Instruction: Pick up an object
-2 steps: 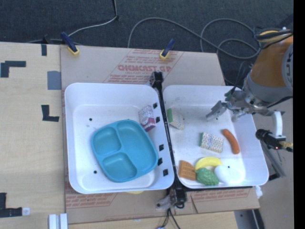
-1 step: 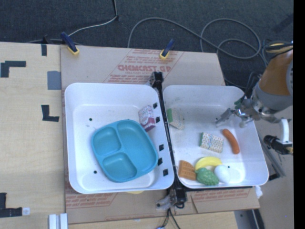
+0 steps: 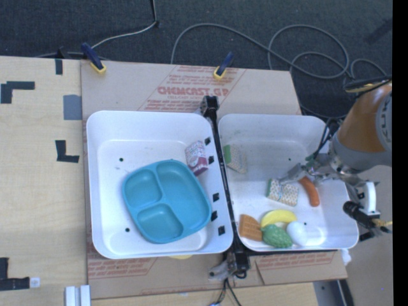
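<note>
Cardboard (image 3: 185, 88) under the two bins carries red print reading "CHEMCAST GP", with smaller lines below it too blurred to read. In the left bin (image 3: 105, 190) lies a blue tray (image 3: 166, 199) with three compartments, and beside its upper right corner a small can (image 3: 197, 157) with a pale and dark red label whose writing I can't make out. The right bin (image 3: 319, 129) has a greenish sponge (image 3: 236, 159) near the divider, a speckled pad (image 3: 283, 192) in the middle, and an orange carrot (image 3: 310, 191) just beside it. Along the near wall sit an orange biscuit (image 3: 250, 227), a yellow banana (image 3: 278, 217), a green lump (image 3: 276, 236) and a white egg shape (image 3: 299, 233), all crowded together. The hand (image 3: 299, 174) reaches in from the right, low over the pad and carrot, its tips close to both; whether it is wide, narrow or gripping anything I cannot tell. Yellow clamps (image 3: 223, 69) pin the cardboard to the counter (image 3: 38, 190).
</note>
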Tool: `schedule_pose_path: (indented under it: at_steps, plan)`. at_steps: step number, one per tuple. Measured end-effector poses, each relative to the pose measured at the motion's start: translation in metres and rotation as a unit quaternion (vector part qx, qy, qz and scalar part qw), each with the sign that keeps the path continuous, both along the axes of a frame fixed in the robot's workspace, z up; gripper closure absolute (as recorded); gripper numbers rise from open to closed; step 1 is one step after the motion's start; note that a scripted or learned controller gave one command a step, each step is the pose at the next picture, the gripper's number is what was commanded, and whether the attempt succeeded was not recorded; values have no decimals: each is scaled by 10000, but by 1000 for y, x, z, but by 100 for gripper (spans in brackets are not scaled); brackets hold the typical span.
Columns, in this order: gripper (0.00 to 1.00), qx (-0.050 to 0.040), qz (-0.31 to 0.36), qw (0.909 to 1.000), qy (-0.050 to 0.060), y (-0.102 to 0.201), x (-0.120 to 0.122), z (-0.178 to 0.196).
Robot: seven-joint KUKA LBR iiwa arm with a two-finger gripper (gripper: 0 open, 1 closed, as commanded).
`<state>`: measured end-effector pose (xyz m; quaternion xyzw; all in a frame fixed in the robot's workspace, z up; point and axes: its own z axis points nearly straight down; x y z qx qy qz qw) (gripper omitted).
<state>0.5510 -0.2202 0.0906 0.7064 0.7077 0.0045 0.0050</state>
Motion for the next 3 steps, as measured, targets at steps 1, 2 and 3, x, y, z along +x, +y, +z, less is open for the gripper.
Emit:
schedule_pose_path:
  at_steps: [1, 2, 3]
  plan:
    - [100, 6, 2, 10000, -6, 1, 1, 10]
    - [100, 16, 7, 10000, 45, 110, -9, -4]
    - [100, 4, 0, 10000, 69, 175, -3, 94]
